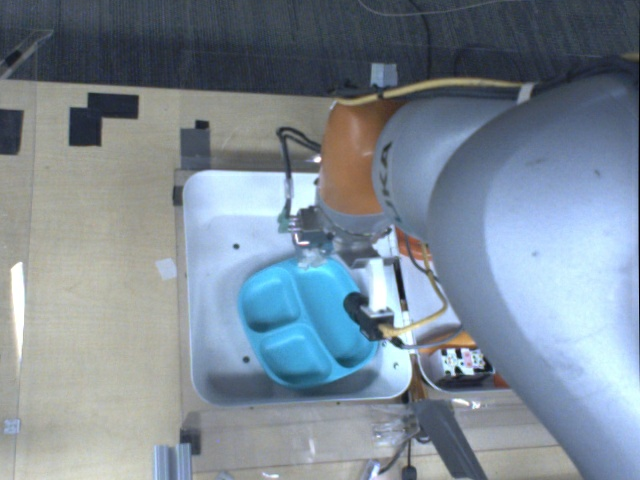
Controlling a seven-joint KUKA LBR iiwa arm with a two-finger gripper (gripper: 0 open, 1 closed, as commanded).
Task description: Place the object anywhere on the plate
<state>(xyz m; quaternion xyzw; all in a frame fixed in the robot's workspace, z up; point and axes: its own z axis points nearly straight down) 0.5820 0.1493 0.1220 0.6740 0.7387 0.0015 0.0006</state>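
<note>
Your gripper (318, 253) sits over the blue plate (300, 328); finger state unclear. Placing step, probably: next, release.

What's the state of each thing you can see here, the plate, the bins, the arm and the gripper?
Plate: blue, divided into compartments, lying right side up and turned at an angle in the left bin.
Left bin: holds the plate.
Right bin: mostly covered by the arm.
Arm: reaching over the plate's right side.
Gripper: above the plate's top edge.
</note>
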